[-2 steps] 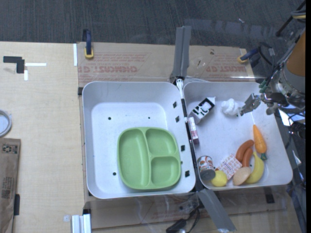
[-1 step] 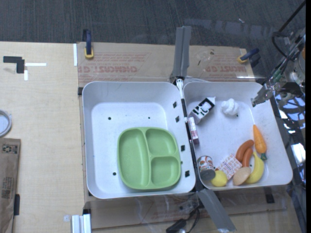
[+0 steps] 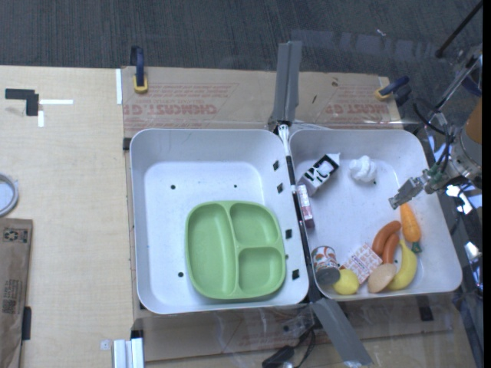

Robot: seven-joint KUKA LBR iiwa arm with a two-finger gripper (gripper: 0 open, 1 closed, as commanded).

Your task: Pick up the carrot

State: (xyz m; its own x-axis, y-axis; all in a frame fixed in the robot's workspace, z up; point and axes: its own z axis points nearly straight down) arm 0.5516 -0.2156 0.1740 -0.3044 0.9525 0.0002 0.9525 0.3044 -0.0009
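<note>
The carrot [image 3: 410, 223] is orange with a green end and lies upright along the right side of the right bin [image 3: 337, 148]. My gripper [image 3: 404, 194] reaches in from the right edge, and its grey tip hangs just above the carrot's top end. Whether it touches the carrot is not visible. Two more orange, carrot-like pieces [image 3: 386, 240] lie just left of the carrot.
Beside the carrot sit a banana [image 3: 406, 268], a tan bun-like piece [image 3: 380, 279], a lemon [image 3: 347, 283], a can [image 3: 324, 257] and a cracker packet [image 3: 361, 261]. A white wad [image 3: 362, 169], a black-and-white carton [image 3: 321, 171] and a pink tube [image 3: 305, 205] lie farther back. The left bin holds a green divided plate [image 3: 234, 249].
</note>
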